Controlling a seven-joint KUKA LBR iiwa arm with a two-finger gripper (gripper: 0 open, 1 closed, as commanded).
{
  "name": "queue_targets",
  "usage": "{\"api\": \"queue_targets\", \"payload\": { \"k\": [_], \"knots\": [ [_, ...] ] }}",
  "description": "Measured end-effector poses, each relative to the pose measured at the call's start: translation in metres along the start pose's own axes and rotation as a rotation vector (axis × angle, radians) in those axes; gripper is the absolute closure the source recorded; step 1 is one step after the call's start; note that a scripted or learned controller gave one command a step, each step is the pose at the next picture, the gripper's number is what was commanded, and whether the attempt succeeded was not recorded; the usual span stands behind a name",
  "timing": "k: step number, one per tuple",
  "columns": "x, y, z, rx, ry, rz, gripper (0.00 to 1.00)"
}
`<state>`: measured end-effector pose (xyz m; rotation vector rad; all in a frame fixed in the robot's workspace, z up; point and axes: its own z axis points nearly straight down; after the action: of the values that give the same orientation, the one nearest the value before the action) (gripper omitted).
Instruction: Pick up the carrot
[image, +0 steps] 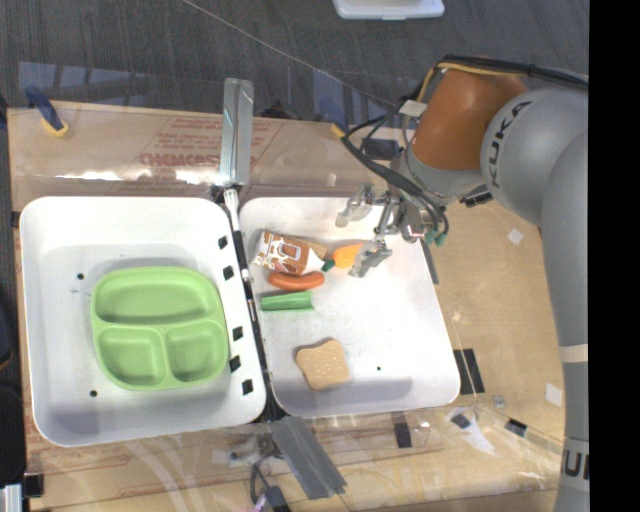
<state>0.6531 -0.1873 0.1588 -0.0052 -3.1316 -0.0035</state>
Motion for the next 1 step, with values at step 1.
{"api": "queue_targets", "payload": {
  "k": [1],
  "knots": [
    [0.0085, -0.016, 0.0661, -0.001, -0.01, 0.571, 0.0]
  ]
}}
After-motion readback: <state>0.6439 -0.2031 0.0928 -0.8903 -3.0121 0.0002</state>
